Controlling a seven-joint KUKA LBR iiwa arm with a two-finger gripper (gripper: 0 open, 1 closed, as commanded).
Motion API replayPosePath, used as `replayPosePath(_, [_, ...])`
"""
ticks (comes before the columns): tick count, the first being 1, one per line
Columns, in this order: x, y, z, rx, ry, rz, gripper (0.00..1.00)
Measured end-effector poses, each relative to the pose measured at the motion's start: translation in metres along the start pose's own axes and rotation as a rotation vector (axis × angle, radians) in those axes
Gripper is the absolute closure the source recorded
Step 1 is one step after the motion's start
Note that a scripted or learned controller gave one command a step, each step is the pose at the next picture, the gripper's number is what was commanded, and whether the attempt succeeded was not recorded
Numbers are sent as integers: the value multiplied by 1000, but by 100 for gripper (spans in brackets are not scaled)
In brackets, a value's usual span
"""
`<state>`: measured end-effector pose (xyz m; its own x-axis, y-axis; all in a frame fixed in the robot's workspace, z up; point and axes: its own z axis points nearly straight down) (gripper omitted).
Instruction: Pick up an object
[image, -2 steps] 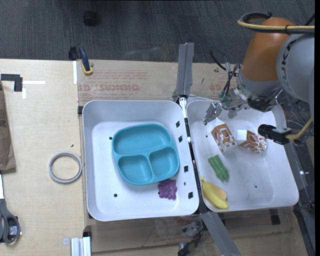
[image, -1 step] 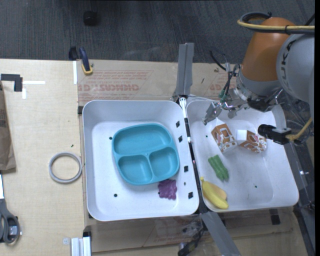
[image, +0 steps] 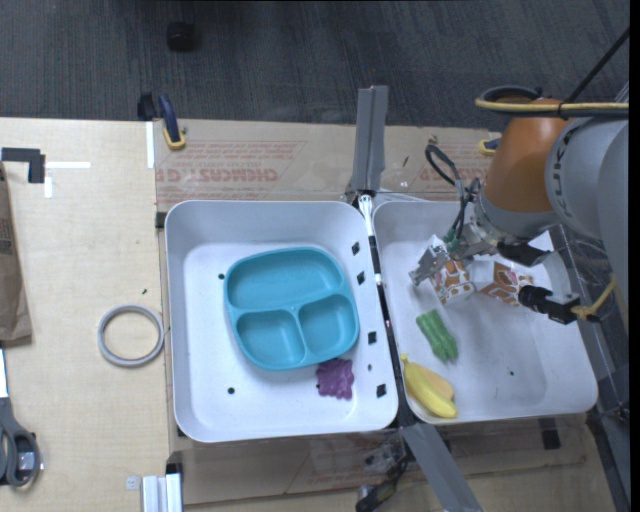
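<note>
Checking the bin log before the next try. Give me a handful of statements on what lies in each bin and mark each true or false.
1. The blue divided tray lies in the left bin. True.
2. The banana lies on the tray. False: it lies in the right bin, by its near left corner.
3. The purple grapes lie in the left bin. True.
4. The green pepper lies outside both bins. False: it lies in the right bin.

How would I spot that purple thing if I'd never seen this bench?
Find the left white bin, which holds a blue divided tray. Just below the tray's lower right corner lies the purple grape bunch, small and knobbly, the one purple item there.
</note>
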<state>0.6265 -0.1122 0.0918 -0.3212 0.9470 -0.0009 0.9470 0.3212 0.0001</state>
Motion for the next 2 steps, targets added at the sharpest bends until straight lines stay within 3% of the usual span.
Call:
replayPosePath(1, [-1,0,-10,-1,-1,4,100])
replayPosePath(2, [43,49,-100,0,0,88,100])
